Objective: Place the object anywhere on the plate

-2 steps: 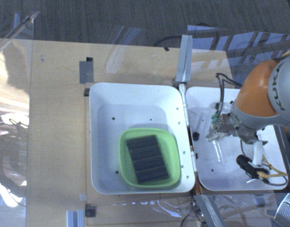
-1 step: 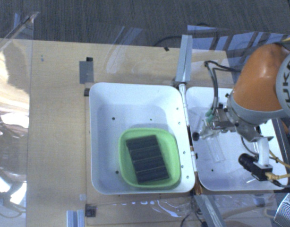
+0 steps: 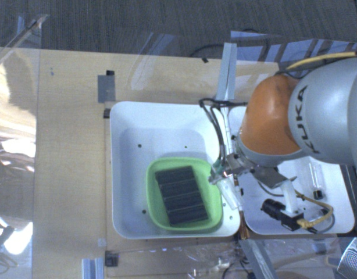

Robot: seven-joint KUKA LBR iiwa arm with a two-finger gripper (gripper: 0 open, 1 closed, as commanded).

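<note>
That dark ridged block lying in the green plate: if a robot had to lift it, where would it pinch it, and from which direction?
Probably from straight above, fingers across its two long edges near the middle. The dark ridged block lies flat on the green plate, a long rectangle set at a slight slant, so its narrow width suits a two-finger pinch. The plate's raised rim blocks any sideways approach.

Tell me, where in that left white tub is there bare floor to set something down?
Bare floor in the left bin runs along its far wall and down its left side, bordering the green plate. The near right corner is crowded: the plate bears a dark ridged block, and the arm hangs over the rim there.
</note>
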